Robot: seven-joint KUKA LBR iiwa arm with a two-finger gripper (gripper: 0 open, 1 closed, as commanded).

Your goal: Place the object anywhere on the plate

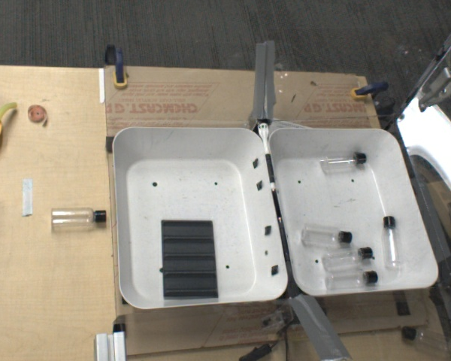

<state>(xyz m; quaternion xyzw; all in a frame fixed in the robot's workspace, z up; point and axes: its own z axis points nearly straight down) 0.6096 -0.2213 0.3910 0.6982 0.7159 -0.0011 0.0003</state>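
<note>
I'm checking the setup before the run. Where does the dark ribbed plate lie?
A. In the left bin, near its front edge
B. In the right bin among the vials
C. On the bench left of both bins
A: the dark ribbed plate lies flat in the left bin, toward its front edge; the clear vials are in the right bin.

You've got a dark ribbed plate [188, 259] lying flat in the left bin's near half, close to the front wall. Over in the right bin, five clear vials with black caps, all on their sides: one [340, 162] near the back, one [391, 244] along the right wall, three clustered [344, 259] toward the front.
</note>
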